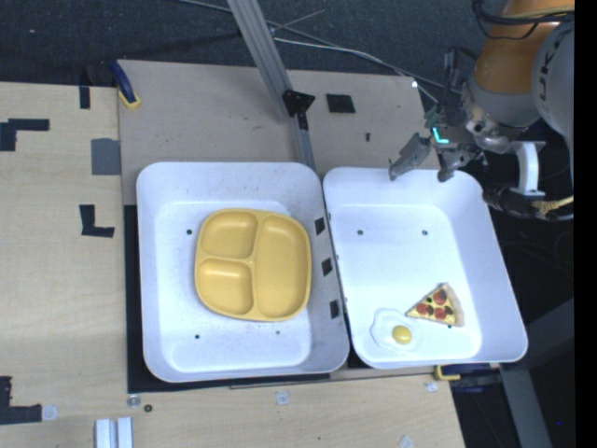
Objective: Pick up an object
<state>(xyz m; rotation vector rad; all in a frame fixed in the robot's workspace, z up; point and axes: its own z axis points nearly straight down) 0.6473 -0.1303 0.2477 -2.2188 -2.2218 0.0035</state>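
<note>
- In the camera view, the gripper (424, 165) hung over the far rim of the right bin (494, 278), its two dark fingers (405, 162) spread apart with nothing between them.
- The grey arm (522, 63) with its orange band entered from the upper right; its upper part was cut off by the frame edge, and the wrist was a dark clutter of cables that was hard to make out.
- A toy pizza slice (437, 306) lay near the front right corner of the right bin, well apart from the gripper.
- A toy fried egg (395, 331) lay just beside the slice, to its left and nearer the front rim; whether the two touched could not be told.
- A yellow divided plate (253, 264) with three compartments sat flat in the middle of the left bin (159, 250).
- A grey metal bar (266, 49) ran slantwise from the top edge down to the gap between the bins, its upper end cut off.
</note>
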